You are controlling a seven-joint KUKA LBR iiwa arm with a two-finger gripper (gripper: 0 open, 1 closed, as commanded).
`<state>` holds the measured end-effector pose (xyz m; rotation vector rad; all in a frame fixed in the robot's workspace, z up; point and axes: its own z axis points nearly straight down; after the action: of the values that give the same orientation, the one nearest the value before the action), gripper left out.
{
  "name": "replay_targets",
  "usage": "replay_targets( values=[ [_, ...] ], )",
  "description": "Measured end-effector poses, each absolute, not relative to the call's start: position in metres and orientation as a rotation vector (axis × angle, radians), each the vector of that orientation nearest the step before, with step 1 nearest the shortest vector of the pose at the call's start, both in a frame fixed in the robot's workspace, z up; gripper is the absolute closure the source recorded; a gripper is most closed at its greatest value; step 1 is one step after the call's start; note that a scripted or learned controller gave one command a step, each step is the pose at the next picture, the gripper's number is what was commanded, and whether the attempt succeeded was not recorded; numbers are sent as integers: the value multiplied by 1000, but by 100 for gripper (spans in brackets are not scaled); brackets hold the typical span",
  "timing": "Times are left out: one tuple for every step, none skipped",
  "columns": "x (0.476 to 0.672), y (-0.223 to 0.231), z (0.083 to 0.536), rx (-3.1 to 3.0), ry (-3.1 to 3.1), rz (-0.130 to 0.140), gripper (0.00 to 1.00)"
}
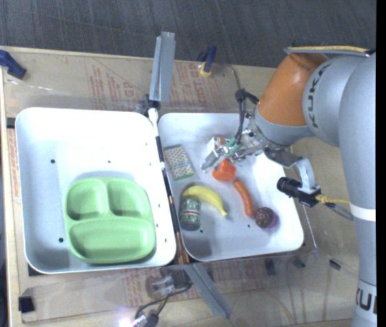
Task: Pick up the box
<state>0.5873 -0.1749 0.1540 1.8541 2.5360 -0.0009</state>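
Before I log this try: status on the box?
Gripper low in right bin. Box flat by left wall, untouched. Carrot beside the gripper.

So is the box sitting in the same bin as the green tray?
No, the box lies in the right bin, while the green tray sits in the left bin.

Dark grey carpet floor (77, 12); wooden bench (77, 73) with blue clamps (7, 61).

Looks like a robotics lab: a plywood desk (77, 80) with blue clamps (7, 61) on its edge, two white bins (36, 135), dark carpet (77, 12), and a grey-and-orange industrial arm (316, 94) reaching in.
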Motion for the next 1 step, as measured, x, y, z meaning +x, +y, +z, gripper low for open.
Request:
replay_targets(
  values=[
    [627,-137,146,1749,2610,-1,0]
  ],
)
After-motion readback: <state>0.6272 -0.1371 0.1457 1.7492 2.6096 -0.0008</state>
